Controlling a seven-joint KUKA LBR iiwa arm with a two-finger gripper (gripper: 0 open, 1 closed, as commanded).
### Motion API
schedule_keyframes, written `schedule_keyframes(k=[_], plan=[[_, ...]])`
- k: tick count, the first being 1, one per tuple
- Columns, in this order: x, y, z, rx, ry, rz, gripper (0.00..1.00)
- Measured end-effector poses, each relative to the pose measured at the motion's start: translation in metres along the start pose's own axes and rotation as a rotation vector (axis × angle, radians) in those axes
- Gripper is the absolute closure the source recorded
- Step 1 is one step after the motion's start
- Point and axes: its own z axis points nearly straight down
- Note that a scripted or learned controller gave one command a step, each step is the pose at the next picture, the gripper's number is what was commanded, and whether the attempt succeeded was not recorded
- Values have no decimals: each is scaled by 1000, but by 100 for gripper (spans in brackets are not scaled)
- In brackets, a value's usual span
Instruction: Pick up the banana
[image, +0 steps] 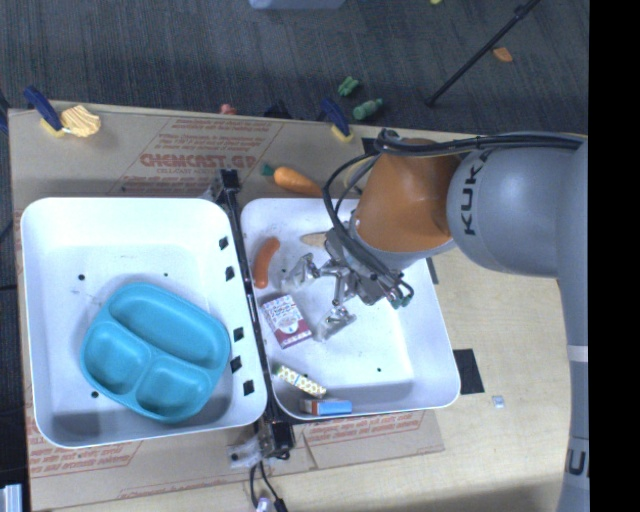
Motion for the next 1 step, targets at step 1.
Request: schedule_keyframes(k=[1], plan=[[21,42,0,0,0,-381,0]])
